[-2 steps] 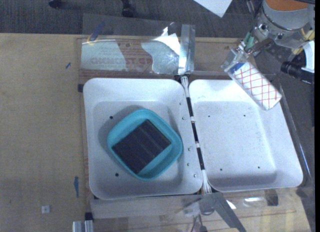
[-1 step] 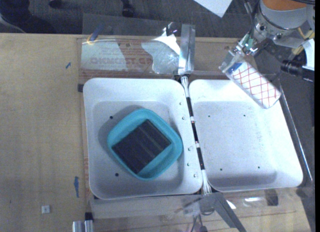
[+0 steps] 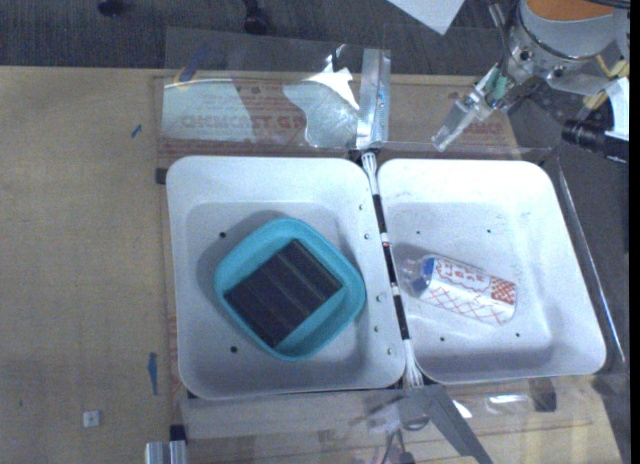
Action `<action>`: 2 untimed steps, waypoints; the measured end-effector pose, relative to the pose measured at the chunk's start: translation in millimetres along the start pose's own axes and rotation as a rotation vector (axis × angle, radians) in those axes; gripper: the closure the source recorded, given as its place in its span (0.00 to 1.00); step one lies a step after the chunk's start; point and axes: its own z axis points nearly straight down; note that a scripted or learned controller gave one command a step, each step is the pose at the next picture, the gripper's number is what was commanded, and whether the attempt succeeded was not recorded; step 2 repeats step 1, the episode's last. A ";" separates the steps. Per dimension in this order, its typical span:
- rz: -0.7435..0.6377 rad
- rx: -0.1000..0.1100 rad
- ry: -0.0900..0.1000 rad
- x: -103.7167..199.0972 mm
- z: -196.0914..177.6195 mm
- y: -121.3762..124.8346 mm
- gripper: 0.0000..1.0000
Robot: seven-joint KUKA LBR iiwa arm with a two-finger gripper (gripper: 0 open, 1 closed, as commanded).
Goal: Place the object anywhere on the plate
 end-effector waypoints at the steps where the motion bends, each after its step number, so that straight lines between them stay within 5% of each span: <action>1: -0.069 0.001 0.003 14.7 129.1 8.8 0.00; 2: -0.069 0.001 0.003 14.7 129.1 8.8 0.00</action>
